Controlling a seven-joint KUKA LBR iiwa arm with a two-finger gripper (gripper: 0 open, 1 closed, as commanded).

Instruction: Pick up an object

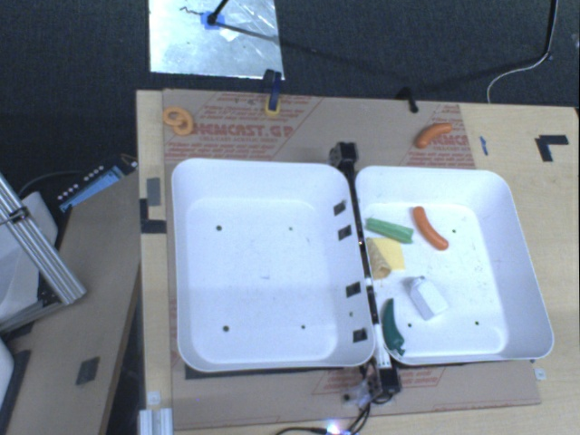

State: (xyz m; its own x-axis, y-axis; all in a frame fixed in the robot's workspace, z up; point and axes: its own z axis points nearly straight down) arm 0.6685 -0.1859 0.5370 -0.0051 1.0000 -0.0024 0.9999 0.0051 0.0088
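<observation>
Sausage in right bin; board lettering unreadable.

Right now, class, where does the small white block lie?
The white block lies in the right bin, toward its near left part, just right of the dark green piece and below the yellow piece.

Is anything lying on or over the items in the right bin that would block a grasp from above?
Nothing visible does. The sausage, green piece, yellow piece, white block and dark green piece lie uncovered in the right bin; the dark green piece hugs its left wall.
</observation>
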